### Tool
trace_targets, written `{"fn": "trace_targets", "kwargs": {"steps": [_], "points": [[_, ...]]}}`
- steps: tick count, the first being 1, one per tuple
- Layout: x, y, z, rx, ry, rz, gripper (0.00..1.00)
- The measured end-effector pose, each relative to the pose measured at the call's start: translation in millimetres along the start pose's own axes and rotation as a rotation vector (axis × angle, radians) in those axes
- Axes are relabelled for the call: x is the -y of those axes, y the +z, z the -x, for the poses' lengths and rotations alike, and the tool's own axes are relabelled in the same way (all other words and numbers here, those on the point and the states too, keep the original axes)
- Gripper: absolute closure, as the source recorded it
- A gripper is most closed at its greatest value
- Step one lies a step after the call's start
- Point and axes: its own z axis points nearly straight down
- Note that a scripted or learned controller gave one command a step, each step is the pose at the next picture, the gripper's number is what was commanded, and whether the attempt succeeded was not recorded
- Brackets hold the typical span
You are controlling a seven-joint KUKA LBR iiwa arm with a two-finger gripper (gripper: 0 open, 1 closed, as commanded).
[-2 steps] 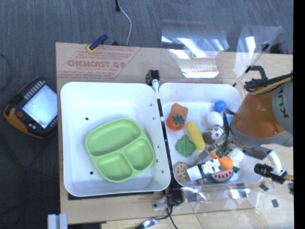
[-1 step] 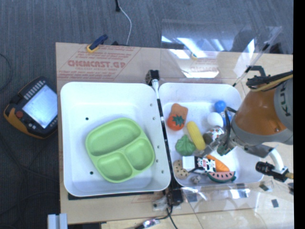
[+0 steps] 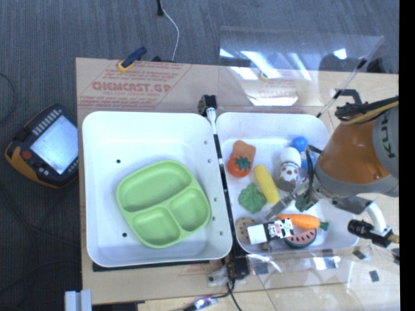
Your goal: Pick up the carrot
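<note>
Cardboard-topped table [image 3: 130, 86] carries two shallow white bins. The left white bin [image 3: 104, 135] holds a pale green three-section plate [image 3: 163, 203]. The right white bin [image 3: 272, 123] holds the toys. The grey arm with an orange band [image 3: 353, 154] reaches in from the right, its gripper [image 3: 299, 198] low over the toys; whether it is clenched or released cannot be told. The orange plastic carrot [image 3: 303, 221] lies near the bin's front edge, its long axis roughly left-right, green top pointing right, just above a watermelon slice [image 3: 302, 239].
</note>
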Motion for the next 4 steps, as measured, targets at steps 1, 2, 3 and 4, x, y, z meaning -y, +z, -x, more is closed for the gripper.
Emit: {"fn": "trace_targets", "kwargs": {"steps": [1, 2, 3, 4], "points": [[15, 12, 20, -0.02, 0.222, -0.007, 0.0], [14, 2, 23, -0.009, 0.223, -0.004, 1.0], [-14, 9, -27, 0.002, -0.269, -0.005, 1.0], [-91, -83, -135, -0.021, 0.037, -0.02, 1.0]]}}
